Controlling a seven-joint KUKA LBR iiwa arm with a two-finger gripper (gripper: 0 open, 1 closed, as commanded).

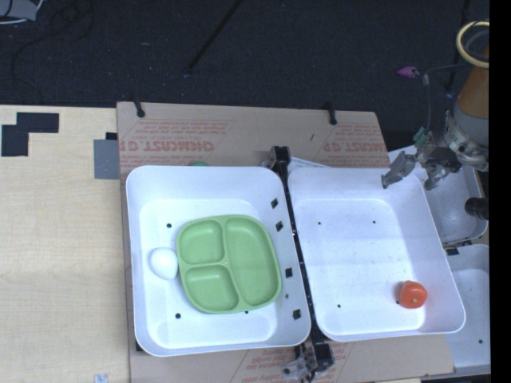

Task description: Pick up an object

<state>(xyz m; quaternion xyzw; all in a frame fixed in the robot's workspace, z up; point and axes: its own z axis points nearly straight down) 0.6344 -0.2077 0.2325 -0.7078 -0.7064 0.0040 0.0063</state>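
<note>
Gripper [415,168] hangs over the right bin's [363,183] far corner — fingers spread, holding nothing (orange object [412,294] well apart).

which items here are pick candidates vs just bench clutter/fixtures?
Pick candidates:
- orange object, right bin, near corner
- white egg-shaped object, left bin, touching the plate's left edge
- green divided plate, left bin

Not part of the job:
- cardboard sheet under both bins
- cables on the dark floor behind

The gripper sits above the right bin's far right corner.

One fixed camera looks down at a slant on two shallow white plastic bins [363,325], arm entering right.
</note>
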